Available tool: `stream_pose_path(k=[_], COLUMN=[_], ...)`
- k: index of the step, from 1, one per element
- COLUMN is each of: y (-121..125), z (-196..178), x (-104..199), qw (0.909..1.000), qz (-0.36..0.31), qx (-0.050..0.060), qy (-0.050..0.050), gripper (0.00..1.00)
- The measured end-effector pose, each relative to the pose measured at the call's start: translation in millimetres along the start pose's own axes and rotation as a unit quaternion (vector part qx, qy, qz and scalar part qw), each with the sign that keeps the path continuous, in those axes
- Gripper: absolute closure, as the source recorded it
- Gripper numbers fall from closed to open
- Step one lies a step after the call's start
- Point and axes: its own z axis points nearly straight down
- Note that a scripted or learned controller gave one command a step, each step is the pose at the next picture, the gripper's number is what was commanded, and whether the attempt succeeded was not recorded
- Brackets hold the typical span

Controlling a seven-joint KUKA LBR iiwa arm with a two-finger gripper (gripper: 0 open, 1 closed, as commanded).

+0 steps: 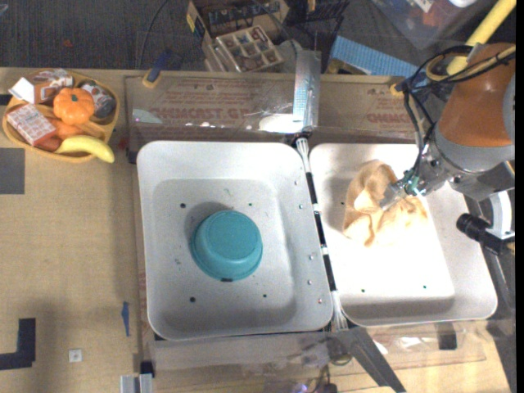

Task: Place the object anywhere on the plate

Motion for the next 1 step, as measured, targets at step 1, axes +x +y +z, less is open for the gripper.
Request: stream_pose_path(k=[1], y=[0.8], z=[-48.1], x=[-0.8], qw=[1.0000], qz=[0.000], qx=[-0.001], qy=[0.000], gripper=[1.00])
